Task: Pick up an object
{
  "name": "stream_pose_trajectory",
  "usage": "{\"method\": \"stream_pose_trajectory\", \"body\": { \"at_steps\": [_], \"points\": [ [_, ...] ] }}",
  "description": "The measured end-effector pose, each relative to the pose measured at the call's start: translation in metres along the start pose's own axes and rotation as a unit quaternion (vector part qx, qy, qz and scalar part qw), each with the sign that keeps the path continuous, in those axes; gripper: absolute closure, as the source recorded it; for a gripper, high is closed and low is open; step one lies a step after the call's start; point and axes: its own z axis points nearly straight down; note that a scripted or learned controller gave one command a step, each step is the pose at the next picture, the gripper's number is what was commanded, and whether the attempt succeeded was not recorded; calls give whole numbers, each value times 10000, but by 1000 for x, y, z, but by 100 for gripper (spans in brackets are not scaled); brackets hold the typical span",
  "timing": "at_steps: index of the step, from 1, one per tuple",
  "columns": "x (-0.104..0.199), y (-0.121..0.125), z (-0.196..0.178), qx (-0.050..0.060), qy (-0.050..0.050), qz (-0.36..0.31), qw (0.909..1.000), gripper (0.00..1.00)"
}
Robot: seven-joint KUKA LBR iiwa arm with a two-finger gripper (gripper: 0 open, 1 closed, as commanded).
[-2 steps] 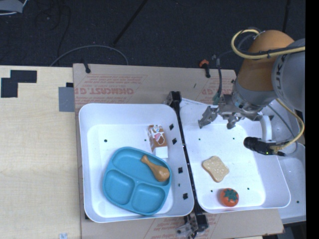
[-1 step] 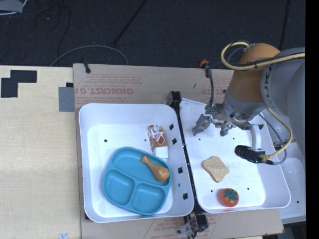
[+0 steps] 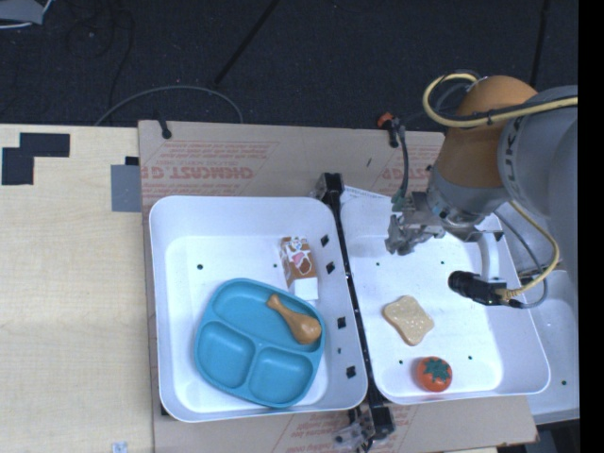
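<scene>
My gripper hangs over the far part of the right bin, pointing down, with nothing visible between its fingers. A slice of toast lies in the middle of that bin, below the gripper in the view. A red tomato rests near the bin's front edge. In the left bin a blue divided plate carries a chicken drumstick. A small brown and white packet lies behind the plate.
A black divider runs between the two bins. A black cable end from the arm hangs over the right bin's right side. Cardboard lies under both bins.
</scene>
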Motion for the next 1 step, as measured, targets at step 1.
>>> {"method": "stream_pose_trajectory", "body": {
  "at_steps": [1],
  "points": [
    [-1,4,-43,-30,-3,-21,10000,100]
  ]
}}
